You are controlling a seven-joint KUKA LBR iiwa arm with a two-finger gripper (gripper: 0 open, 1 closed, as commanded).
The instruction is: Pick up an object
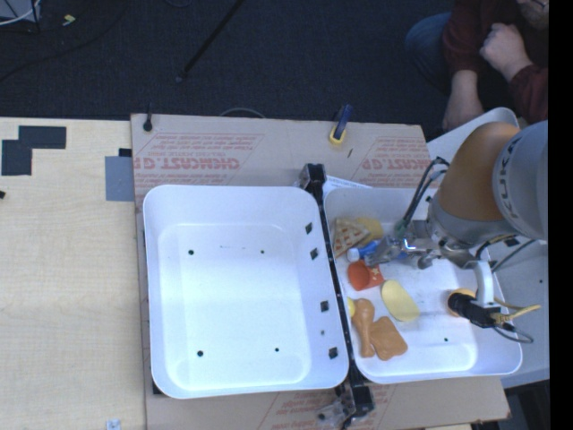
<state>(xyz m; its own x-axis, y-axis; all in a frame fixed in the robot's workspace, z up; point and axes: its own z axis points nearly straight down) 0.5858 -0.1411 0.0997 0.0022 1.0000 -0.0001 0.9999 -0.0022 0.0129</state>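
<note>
My gripper (387, 251) is low in the right bin (448, 352), reaching in from the right. Its tip is against a small blue and white object (361, 253), just above a red tomato-like piece (362, 277). A waffle-patterned yellow piece (350, 234) lies at the bin's upper left. Below the gripper a pale yellow oval (400, 301) rests on the bin floor. An orange drumstick-shaped piece (366, 322) and an orange lump (389, 339) lie near the front left corner.
The left bin (170, 240) sits beside the right one, with a black divider (327, 267) between them. The arm's grey and orange body (488, 182) hangs over the right bin's far right side. A person (501, 43) sits at the upper right.
</note>
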